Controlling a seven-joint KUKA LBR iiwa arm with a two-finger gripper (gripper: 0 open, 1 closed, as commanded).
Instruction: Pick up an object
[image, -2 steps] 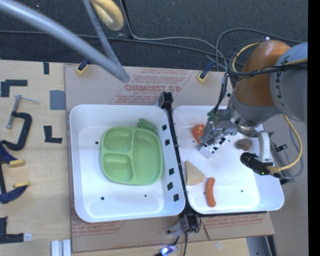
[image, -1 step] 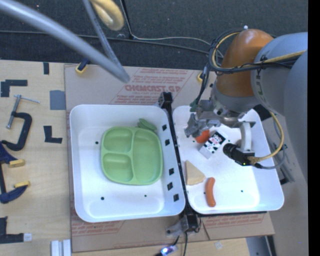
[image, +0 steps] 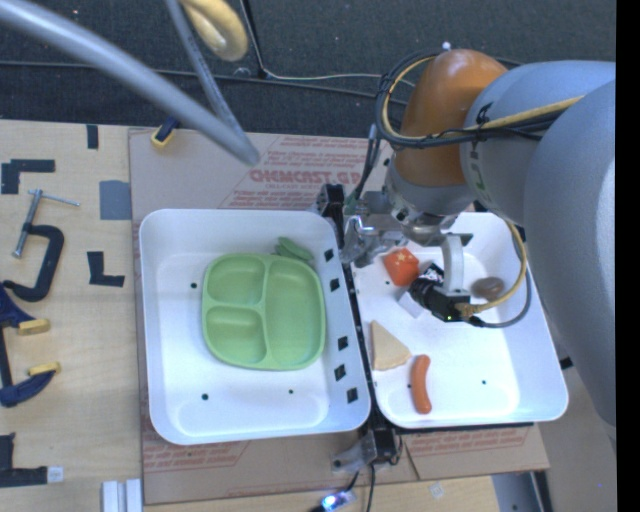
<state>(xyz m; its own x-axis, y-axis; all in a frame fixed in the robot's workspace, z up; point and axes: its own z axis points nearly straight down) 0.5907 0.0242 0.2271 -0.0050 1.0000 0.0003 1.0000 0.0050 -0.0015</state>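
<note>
I am low over the right bin (image: 520, 395), near its far left corner, and my gripper (image: 405, 262) is just at a tomato (image: 401, 266). My wrist covers my fingers, so I cannot tell how far they are open or if they hold the tomato. My grey arm and its orange band (image: 448, 90) hide the far right part of this bin.

In the right bin I count four things: one tomato, one pale wedge (image: 387, 348) near the left wall, one sausage (image: 421, 384) close to the near edge, and one small brown piece (image: 488, 288) toward the right side, just beside my black cable. The wedge and the sausage lie near each other, apart from the tomato.

In the left bin (image: 170, 400) I count two things: one green tray (image: 264, 311) with three compartments in the middle, and one small green thing (image: 294, 248) touching its far edge.

The two bins stand side by side on brown cardboard (image: 300, 165) on a wooden bench (image: 70, 330). One black clamp (image: 38, 255) lies at the left edge of the bench.
</note>
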